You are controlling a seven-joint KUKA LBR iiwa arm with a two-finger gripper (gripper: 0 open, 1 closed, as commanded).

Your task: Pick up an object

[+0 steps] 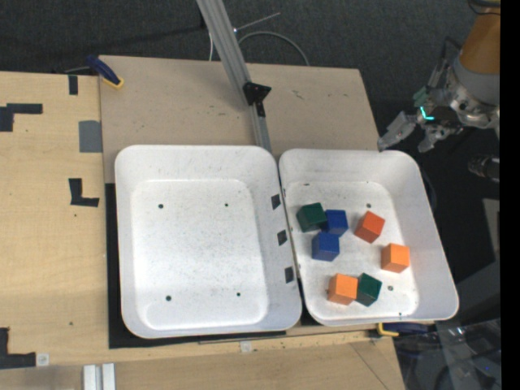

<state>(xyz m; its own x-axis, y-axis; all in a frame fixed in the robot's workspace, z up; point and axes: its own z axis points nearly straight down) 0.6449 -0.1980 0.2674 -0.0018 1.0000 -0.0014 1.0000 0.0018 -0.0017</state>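
Blocks are the thing to grab here, seven of them, all sitting in the right bin (431,218), so imo that's the pick side. Going big to small: the bench (49,218) carries both bins side by side, and the left bin (195,161) looks like the drop-off side. Arm (485,43) hangs off past the right bin's far right corner, well apart from any block, prob parked so the cam gets a clean look before a pick. Gripper (412,135) sits just outside the rim with its fingers spread, nothing between them.

Cubes: dark green one (310,216) touching a blue one (335,221), second blue (325,245) just below. Orange-red (370,226) and orange (396,257) stand more alone, easier targets tbh. Last pair, orange (343,288) + green (369,288), are touching near the front wall.
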